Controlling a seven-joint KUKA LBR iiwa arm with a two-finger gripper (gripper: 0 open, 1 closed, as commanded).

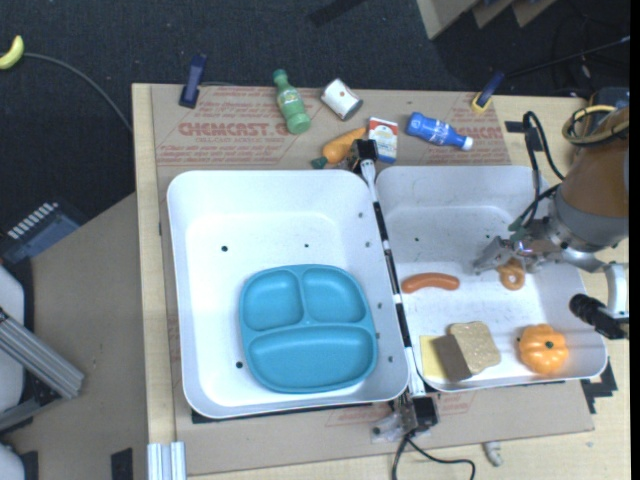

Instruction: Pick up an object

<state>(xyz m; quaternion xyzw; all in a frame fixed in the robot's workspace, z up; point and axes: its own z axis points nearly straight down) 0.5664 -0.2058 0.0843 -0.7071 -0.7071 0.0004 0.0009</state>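
Note:
The right bin holds a reddish sausage, a small orange ring-shaped piece, a tan slice of bread lying on a yellow slab, and an orange pumpkin. My gripper reaches in from the right and hangs low over the bin's right middle. It sits just above and touching the edge of the orange ring. The gripper's body hides part of the ring. The sausage lies apart to its left.
The left bin carries a blue divided plate. Behind the bins lie a green bottle, a white can, a small carton, a blue bottle and an orange toy. Cables run by the arm at the right.

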